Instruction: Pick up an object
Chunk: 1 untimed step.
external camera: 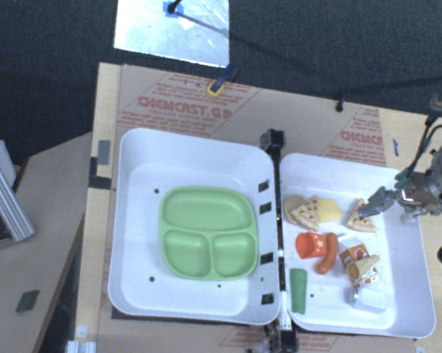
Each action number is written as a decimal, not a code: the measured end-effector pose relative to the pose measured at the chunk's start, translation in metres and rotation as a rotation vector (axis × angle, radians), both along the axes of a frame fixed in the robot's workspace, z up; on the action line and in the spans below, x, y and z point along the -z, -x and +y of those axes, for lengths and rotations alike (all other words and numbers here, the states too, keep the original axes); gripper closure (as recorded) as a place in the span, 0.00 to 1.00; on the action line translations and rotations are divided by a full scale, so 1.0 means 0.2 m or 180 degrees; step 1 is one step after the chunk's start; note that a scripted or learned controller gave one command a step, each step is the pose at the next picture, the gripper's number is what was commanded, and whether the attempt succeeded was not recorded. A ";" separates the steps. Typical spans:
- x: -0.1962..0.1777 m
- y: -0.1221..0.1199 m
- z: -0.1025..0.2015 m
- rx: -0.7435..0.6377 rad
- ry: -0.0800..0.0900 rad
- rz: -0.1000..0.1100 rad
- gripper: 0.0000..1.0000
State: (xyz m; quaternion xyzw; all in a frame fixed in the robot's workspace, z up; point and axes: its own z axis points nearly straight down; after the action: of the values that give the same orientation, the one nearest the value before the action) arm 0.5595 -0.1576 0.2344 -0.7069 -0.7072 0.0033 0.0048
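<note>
Two shallow white plastic bins sit side by side on the surface, the left bin [139, 162] and the right bin [410, 267]. The left one carries a single pale green three-compartment plastic tray [208, 232]. The right one carries a scatter of toy food: two pizza-slice pieces, one tan with red spots [303, 212] near the bin's left wall and one smaller slice [361, 221] further right; one pale yellow wedge [328, 210] touching the first slice; one red-orange chunky piece [308, 244]; one orange-red sausage-shaped piece [329, 254] just beside it; one green upright-edged stick [297, 290] along the left wall; one brown and orange layered piece [358, 260]; and one white blocky piece [371, 298] near the front. The grey arm reaches in from the right, and its end effector [379, 202] hangs just above the smaller pizza slice, fingers angled down toward it; whether they are parted or closed cannot be told, and no contact with the slice can be made out
</note>
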 end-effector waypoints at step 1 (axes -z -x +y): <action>-0.04 -0.01 0.00 -0.0010 0.0007 -0.0041 0.00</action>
State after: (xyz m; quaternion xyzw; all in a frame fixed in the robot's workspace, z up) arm 0.5620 -0.1571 0.2415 -0.7059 -0.7084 -0.0004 -0.0006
